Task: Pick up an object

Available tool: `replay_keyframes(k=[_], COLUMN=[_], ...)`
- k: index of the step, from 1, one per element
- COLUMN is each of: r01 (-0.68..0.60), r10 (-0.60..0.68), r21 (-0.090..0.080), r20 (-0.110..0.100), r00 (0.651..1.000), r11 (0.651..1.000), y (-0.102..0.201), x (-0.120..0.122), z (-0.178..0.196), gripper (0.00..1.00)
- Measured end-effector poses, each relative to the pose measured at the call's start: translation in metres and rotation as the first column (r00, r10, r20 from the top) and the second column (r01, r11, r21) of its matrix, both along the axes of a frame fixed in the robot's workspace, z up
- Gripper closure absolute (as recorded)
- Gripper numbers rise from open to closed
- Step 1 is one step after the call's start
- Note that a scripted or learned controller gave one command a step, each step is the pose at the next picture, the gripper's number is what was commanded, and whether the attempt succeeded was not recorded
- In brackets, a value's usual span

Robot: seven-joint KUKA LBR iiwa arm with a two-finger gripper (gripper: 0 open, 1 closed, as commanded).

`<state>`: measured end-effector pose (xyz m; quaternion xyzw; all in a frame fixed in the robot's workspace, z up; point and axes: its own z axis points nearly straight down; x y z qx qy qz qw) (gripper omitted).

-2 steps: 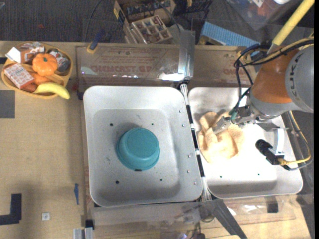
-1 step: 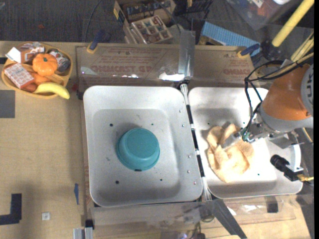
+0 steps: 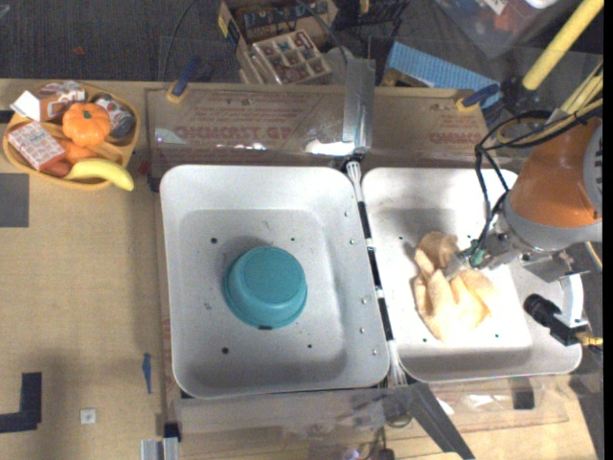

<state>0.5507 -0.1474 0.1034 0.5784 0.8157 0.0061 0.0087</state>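
While the arm (image 3: pixel 560 185) reaches in from the right, its grey body and orange band hang over the right bin (image 3: pixel 383 195), and the gripper (image 3: pixel 476 255) sits low at the right edge of a pale tan, crumpled object (image 3: pixel 445 290) — soft-looking, perhaps cloth or a glove. That object lies on the floor of the right bin, a little left of the middle and toward the near side, with a lobe reaching up toward the far left. The gripper tip appears to touch or press into the object's upper right part, but the fingers are too small and dark against it to make out; I cannot tell whether the claw is released or clenched, nor whether anything sits between its fingers.

In the left bin (image 3: pixel 182 190) a teal bowl (image 3: pixel 266 286) rests upside down near the centre, well apart from the bin walls. The two bins stand side by side, their inner rims touching along the middle.

Far left on the bench, a yellow basket (image 3: pixel 19 147) holds an orange pumpkin-like toy (image 3: pixel 86 123), a yellow banana (image 3: pixel 101 171) along its near edge and some small boxes. Behind the bins runs a cardboard wall (image 3: pixel 249 123) with reddish print — beyond it lies clutter on a dark floor.
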Motion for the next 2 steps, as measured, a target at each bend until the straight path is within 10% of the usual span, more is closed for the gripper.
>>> replay_keyframes(k=[1,2], r01=[-0.066,-0.446], r10=[0.066,0.445], r21=[-0.001,-0.004], r20=[-0.019,-0.015], r00=[0.998,0.895], r11=[0.998,0.895], y=[0.051,0.066], x=[0.032,0.086], z=[0.091,0.13], gripper=[1.0,1.0])
